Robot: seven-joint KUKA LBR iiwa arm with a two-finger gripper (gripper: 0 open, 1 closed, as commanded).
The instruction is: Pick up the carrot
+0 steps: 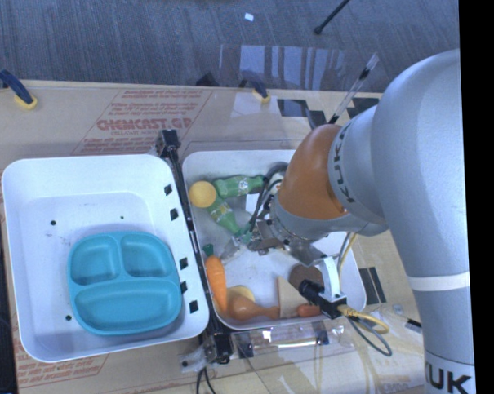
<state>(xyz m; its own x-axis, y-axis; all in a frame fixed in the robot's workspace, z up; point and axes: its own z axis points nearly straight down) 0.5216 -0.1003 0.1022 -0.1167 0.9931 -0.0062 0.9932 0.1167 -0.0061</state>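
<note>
Carrot (pixel 216 284) pickup could fail in a few ways from here, as we judge it. It lies hard against the left wall of the right bin (pixel 354 271), so one finger may catch the wall or find no room on that side. Its lower end sits beside a pale yellow piece (pixel 241 296) and an orange-brown one (pixel 254 310), and a close there could take a neighbour instead. The gripper (pixel 250 237) hangs above the bin's middle, just right of the carrot's top and not touching it; the wrist hides the fingers, so we cannot tell how they stand. Green bottles (pixel 231 202) and a lemon (pixel 202 194) lie close to its upper left, and a careless sweep could knock them about. The carrot itself looks like a short, smooth, bright orange stick, lying lengthwise along the wall, with a small dark green tip at its upper end. Round and slick as it seems, we expect it could roll or squirt out of a shallow pinch. The left bin (pixel 34 185) holds a blue tray (pixel 124 282), well apart from all this.
</note>
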